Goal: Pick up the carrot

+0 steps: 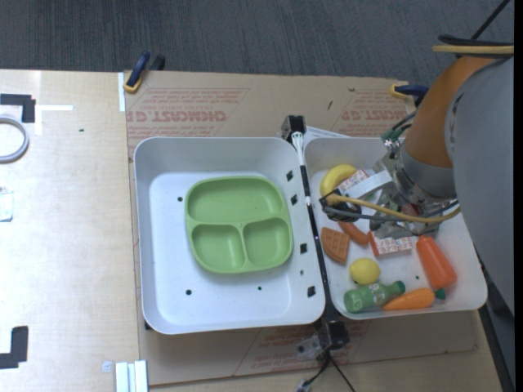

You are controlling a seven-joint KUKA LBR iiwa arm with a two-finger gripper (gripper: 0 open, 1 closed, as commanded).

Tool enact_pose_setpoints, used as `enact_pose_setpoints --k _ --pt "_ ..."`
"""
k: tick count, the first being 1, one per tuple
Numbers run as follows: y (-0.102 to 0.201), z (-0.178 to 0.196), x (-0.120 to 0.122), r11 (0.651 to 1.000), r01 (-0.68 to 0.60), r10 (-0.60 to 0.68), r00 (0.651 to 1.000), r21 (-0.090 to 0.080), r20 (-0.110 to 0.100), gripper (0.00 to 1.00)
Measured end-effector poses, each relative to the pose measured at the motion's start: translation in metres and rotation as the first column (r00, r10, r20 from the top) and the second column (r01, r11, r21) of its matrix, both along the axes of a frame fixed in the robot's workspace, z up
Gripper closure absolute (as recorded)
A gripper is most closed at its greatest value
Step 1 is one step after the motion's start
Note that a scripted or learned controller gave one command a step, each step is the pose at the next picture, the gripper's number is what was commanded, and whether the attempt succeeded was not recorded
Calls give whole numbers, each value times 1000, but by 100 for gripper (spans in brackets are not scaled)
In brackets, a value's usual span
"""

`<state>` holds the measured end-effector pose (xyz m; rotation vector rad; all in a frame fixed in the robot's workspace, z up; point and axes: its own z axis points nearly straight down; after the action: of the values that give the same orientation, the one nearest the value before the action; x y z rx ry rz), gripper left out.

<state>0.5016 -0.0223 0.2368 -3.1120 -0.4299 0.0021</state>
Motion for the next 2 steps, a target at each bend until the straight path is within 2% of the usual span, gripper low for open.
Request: enact_pose_setpoints --k 1,2 --pt "-14 -45 -24 997 74 -74 997 1 -1 100" --pt "-2 -13 -23 999 39 -39 999 0 1 100"
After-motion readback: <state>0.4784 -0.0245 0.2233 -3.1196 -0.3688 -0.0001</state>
